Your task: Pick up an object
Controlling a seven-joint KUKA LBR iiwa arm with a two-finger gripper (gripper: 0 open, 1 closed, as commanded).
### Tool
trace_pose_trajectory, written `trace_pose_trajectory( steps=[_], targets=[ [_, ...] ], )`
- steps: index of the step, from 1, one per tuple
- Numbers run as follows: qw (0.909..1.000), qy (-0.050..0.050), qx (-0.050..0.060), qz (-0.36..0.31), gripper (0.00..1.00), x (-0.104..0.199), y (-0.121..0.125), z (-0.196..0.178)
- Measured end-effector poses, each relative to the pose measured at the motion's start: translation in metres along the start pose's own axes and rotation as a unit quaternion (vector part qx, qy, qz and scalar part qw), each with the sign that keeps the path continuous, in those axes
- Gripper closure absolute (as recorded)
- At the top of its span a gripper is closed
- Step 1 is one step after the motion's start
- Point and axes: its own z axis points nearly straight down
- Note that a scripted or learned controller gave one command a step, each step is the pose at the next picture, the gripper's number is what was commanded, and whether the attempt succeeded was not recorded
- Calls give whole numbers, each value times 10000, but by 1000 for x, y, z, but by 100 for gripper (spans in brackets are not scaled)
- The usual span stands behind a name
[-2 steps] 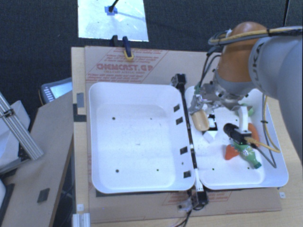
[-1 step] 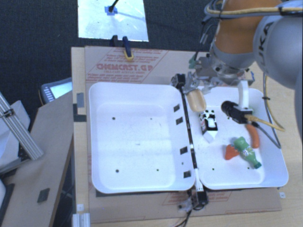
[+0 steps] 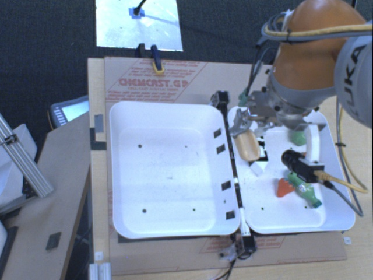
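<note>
Camera view. Bench: brown cardboard sheet [image 3: 157, 77], red lettering, under two white bins. Left bin [image 3: 125, 118]. Right bin [image 3: 338, 214]: tan oblong object [image 3: 247, 147] near its left wall, just below gripper [image 3: 240, 124]; whether the claw grips it cannot be told. Surround: dark fabric [image 3: 46, 34], silvery panel [image 3: 139, 16].

Tan block [image 3: 247, 146], orange wedge [image 3: 284, 188], green bottle [image 3: 309, 194]
</note>
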Motion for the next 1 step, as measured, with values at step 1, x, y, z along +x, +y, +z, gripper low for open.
trace_pose_trajectory(
  steps=[1],
  targets=[
    [10000,6,-94,-2,100,19,13,-169]
  ],
)
